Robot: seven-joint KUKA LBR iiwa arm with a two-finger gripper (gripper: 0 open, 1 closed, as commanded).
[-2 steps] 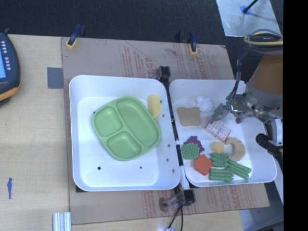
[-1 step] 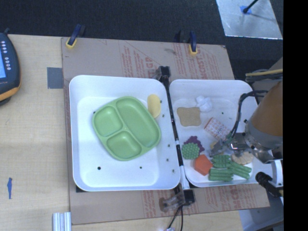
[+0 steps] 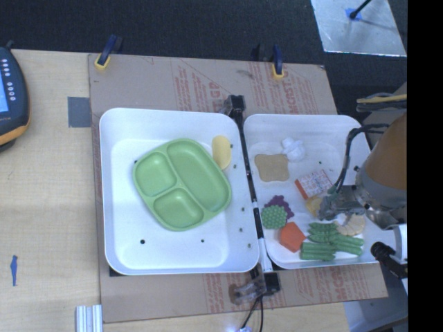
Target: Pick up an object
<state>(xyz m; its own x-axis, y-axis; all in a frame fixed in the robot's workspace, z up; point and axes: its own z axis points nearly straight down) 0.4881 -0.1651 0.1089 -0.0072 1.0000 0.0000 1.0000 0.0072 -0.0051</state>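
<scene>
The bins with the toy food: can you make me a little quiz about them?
1. True or false: the green tray lies in the left bin.
2. Which lies beside the tray's upper right edge? A) the yellow piece B) the orange block C) the white lump
3. Fill in: the gripper is over the ____ bin.

Key: 1 true; 2 A; 3 right.

The bins [image 3: 111,185] look like smooth, shiny white plastic. The green plate [image 3: 181,184] looks like matt plastic. The worktop [image 3: 48,206] looks like pale wood.
</scene>
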